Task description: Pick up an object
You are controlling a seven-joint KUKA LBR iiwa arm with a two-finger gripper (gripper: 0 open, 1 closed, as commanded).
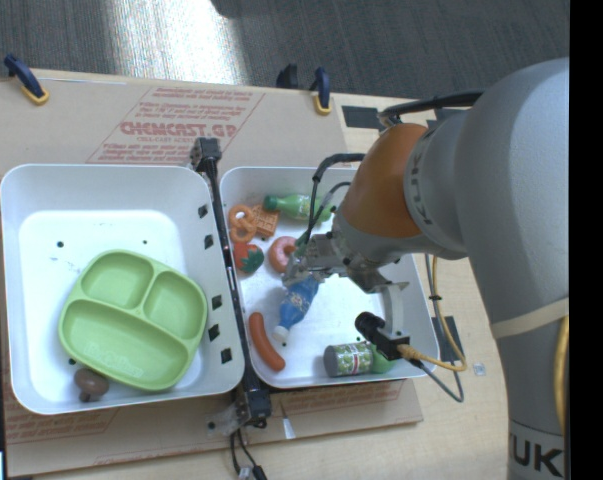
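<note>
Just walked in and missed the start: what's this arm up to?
The grey arm's pincer is down in the right bin, right at the top of a blue bottle lying among toy food: a sausage, a donut, a green bottle. Whether it has a grip is unclear. The left bin holds a green divided plate.

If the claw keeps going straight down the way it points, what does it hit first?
Most likely the blue plastic bottle with a white cap, lying right under the claw in the right white bin. Depth is hard to judge from this slanted view.
</note>
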